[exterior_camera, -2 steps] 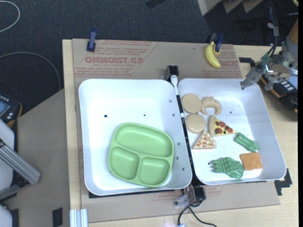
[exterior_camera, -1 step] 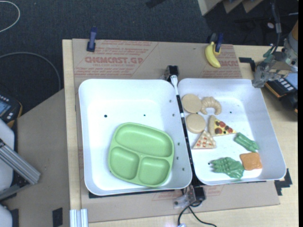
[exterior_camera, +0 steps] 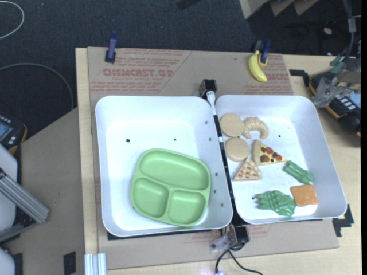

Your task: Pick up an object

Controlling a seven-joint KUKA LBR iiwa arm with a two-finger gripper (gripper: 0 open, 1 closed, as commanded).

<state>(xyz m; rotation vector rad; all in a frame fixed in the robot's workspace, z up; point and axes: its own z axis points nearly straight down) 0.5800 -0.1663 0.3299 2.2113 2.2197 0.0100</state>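
The right bin [exterior_camera: 321,130] holds several toy foods. Two tan round biscuits [exterior_camera: 232,125] [exterior_camera: 237,149] lie near its left wall, with a croissant [exterior_camera: 256,128] beside the upper one. Two pizza slices [exterior_camera: 268,154] [exterior_camera: 248,171] lie in the middle. A small green piece [exterior_camera: 298,172], a leafy green piece [exterior_camera: 275,202] and an orange block [exterior_camera: 304,195] sit toward the front right. My gripper [exterior_camera: 324,90] hangs at the right edge, outside the bin's upper right corner and apart from every item.
The left bin [exterior_camera: 114,130] holds a green divided plate [exterior_camera: 171,186]. A yellow banana [exterior_camera: 257,67] lies on the board behind the right bin. Blue clamps [exterior_camera: 111,47] [exterior_camera: 264,46] stand at the board's back edge. Cables and gear crowd the upper right.
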